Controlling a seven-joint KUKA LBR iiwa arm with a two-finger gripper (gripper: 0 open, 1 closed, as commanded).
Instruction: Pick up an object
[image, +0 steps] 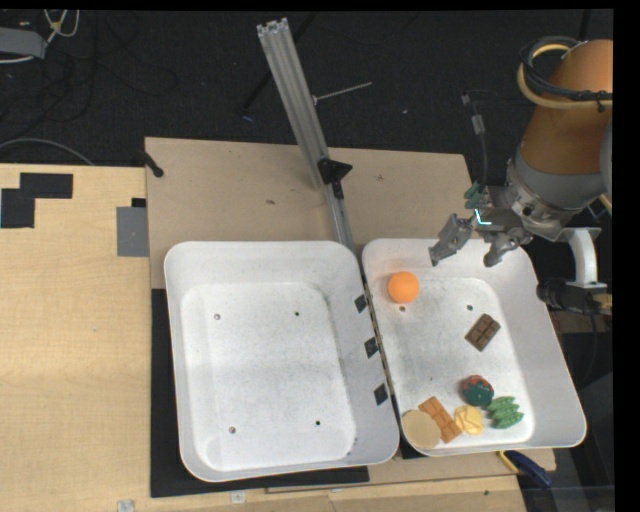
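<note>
An orange ball (403, 287) lies in the right bin (545, 330) near its upper left corner. A small brown block (483, 331) rests toward the bin's right side. Near the front edge sit a red and teal piece (476, 390), a green piece (506, 411), a yellow piece (468, 420), an orange waffle-like piece (439, 417) and a tan disc (421, 429). My gripper (474, 244) hangs above the bin's back edge, to the right of the ball, open with two dark fingers (448, 242) spread apart and nothing between them.
The left bin (200, 262) sits beside the right one, joined by black clips along the shared edge. A slanted aluminium rail (300, 110) rises behind the bins. Black floor and cables lie beyond the brown board.
</note>
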